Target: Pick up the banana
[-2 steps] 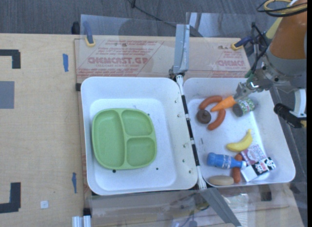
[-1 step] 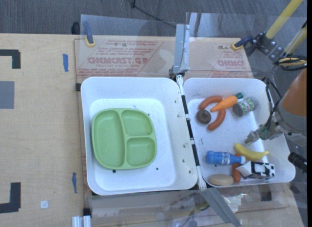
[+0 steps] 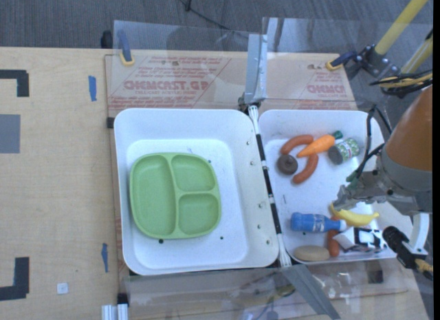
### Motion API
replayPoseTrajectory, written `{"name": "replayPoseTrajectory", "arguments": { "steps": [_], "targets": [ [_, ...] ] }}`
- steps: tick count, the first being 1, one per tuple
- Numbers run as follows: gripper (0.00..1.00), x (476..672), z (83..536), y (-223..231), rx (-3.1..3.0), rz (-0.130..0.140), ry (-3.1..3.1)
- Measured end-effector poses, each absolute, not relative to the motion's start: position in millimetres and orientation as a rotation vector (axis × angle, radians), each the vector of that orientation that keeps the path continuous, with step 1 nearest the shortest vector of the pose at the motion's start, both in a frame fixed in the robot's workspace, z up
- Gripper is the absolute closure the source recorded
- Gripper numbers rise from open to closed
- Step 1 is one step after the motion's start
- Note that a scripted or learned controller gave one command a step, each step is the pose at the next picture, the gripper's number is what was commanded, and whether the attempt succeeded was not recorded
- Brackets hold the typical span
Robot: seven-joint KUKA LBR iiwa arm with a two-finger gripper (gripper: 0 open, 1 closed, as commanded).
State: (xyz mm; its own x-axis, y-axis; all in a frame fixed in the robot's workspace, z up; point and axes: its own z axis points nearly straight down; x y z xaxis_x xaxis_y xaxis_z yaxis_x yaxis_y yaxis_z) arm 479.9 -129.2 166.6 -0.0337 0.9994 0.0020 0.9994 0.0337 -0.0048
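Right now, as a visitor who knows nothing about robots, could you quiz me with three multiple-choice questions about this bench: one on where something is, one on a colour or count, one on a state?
1. Where does the banana lie?
A. In the right bin
B. On the green plate
C. On the wooden bench

2. How many compartments has the green plate?
A. Two
B. Three
C. Five

3. How does the blue bottle rest?
A. Upright
B. On its side
C. On top of the carrot

Answers: 1 A, the banana sits low in the right bin beneath the pincer. 2 B, ridges split the plate into three. 3 B, its length runs flat along the bin floor.
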Motion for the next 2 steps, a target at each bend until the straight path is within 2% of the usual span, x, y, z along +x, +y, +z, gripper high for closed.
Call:
{"name": "replayPoseTrajectory", "arguments": {
  "steps": [1, 2],
  "targets": [
    [0.0, 479.8, 166.7, -129.5, -2.181, 0.003, -2.255],
    [0.0, 515.6, 86.0, -181.7, -2.035, -0.004, -2.397]
  ]
}}
